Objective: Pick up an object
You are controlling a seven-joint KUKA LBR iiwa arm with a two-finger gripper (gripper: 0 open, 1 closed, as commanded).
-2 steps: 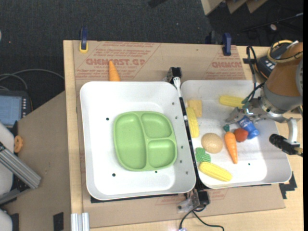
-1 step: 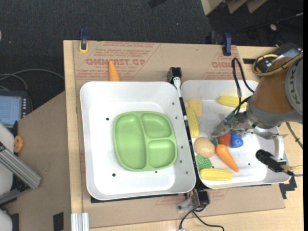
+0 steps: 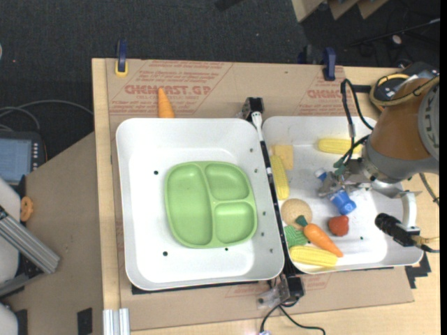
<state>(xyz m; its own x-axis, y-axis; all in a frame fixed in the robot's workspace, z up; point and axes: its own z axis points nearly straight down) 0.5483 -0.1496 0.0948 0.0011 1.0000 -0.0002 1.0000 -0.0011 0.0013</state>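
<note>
My gripper is low inside the right bin, near its middle. A blue cylinder lies right beside its tip, on the near side; whether it is gripped is unclear. Around it lie a red piece, a carrot, a round tan cookie, a green piece and a yellow corn cob at the front. A corn cob and a yellow block rest along the left wall, and another yellow piece lies at the back.
The left bin holds a green divided plate. An orange carrot lies on the bench behind the left bin. The arm's orange band hangs over the right bin's back right corner.
</note>
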